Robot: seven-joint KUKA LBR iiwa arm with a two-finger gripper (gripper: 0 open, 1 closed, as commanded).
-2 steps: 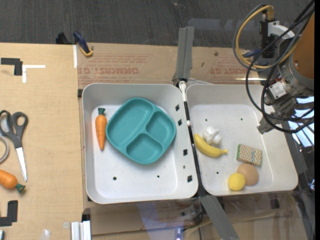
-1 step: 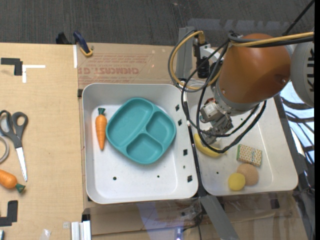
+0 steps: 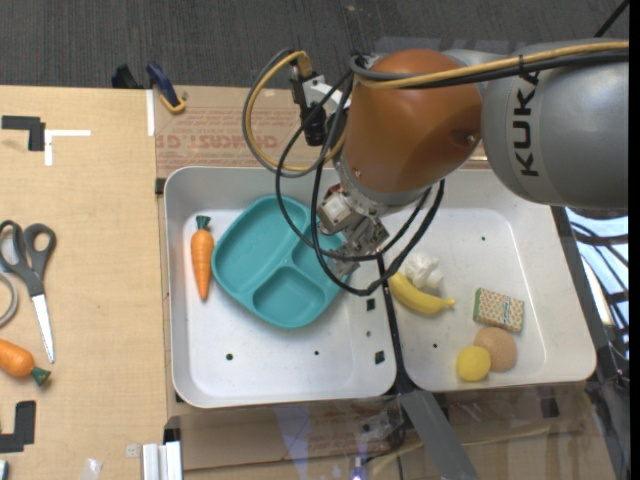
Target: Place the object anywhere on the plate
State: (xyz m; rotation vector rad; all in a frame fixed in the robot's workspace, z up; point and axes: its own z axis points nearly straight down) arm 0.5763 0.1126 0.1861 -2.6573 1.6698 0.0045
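Beside plate [image 3: 272, 268], carrot [image 3: 202, 256] lies lengthwise, leaves up-frame; tool [image 3: 350, 236] grip unclear.

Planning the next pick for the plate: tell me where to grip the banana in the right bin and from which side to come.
Grip the banana across its thick middle, coming straight down from above. It lies flat on the right bin's floor, its curve running left to right, so the fingers should probably close across its narrow width. The white object sits close behind it, so keep to the near side.
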